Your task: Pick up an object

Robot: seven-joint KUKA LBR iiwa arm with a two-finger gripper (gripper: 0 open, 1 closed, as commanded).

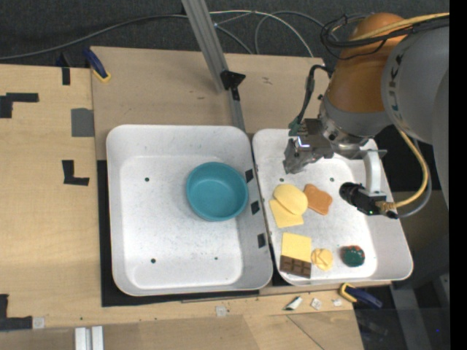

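Brown-and-yellow block (pixel 296 254) near edge, right bin (pixel 390 257) | teal bowl (pixel 216 189) in left bin (pixel 139 217) | pincer (pixel 298 157) over right bin's far-left, opening unclear | no legible writing

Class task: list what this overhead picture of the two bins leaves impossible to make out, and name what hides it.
- Gripper: open or shut unclear in the camera view; too small and dark.
- Right bin: its far corner lies under the arm.
- Small dark green object: too small to identify.
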